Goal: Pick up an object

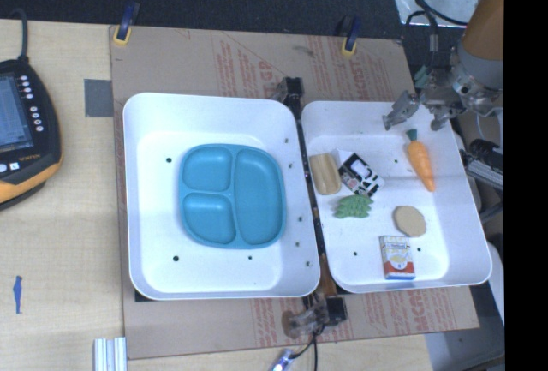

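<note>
Hovering with fingers spread apart, gripping nothing, the gripper (422, 114) sits just above the carrot (419, 165) — probably lined up to descend on it.

A light blue divided plate (232, 194) is being borne by the white left bin (145, 271). In the white right bin (473, 262), an orange carrot (419, 164), a green leafy piece (353, 206), a tan block (324, 173), a black-and-white patterned item (360, 175), a tan disc (410, 221) and a red-and-white carton (397, 258) are being shown.
</note>
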Controlling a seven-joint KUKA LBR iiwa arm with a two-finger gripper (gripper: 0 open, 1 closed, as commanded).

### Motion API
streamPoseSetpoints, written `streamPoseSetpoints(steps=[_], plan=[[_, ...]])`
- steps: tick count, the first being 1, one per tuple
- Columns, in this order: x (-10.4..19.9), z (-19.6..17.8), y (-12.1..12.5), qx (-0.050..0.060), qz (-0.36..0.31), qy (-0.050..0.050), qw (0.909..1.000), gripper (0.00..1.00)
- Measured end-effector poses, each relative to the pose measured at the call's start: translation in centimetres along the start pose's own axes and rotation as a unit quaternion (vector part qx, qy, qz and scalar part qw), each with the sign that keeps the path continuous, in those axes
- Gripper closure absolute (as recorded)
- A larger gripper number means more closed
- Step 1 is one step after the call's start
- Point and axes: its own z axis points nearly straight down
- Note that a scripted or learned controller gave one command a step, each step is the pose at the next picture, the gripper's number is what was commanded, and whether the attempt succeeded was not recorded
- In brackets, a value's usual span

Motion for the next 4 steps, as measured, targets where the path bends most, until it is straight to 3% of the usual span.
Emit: streamPoseSetpoints(steps=[1,2,3,4], plan=[[-3.9,7.7,-0.2,0.001,0.0,0.0,1.0,0.0],[-3.8,10.9,1.4,-0.001,-0.002,0.0,1.0,0.0],[-3.8,9.8,1.5,-0.001,-0.003,-0.001,1.0,1.0],[-3.8,10.9,-4.6,0.001,-0.001,0.0,1.0,1.0]])
